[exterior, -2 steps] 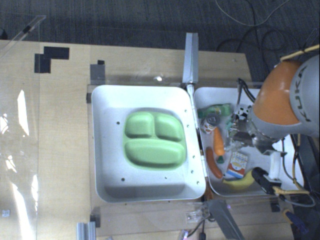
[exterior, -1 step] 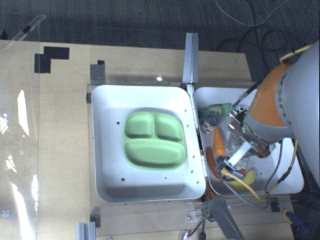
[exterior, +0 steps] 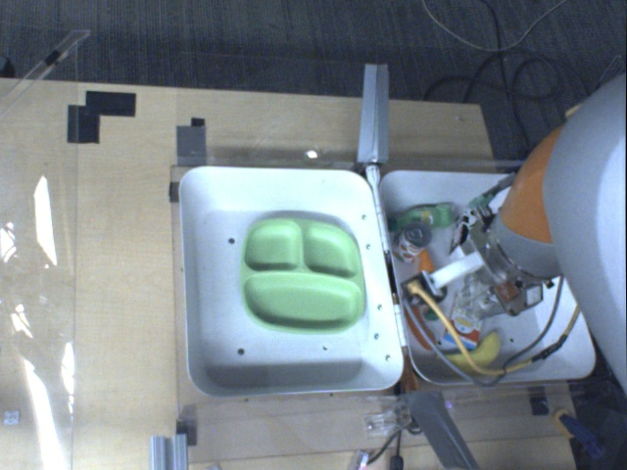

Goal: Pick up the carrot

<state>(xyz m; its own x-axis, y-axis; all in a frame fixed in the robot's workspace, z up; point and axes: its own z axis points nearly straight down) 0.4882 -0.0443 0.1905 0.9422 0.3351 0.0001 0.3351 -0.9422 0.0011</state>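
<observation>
The carrot, a small orange shape, lies in the right bin near its left wall, just below a green item. My hand hangs over the clutter in that bin, above a banana; I cannot tell how far it is open. A green tray sits in the left bin on the tabletop.

Shiny plastic and pale wood
The white bins look smooth; the green tray looks glossy; the bench looks wooden.
</observation>
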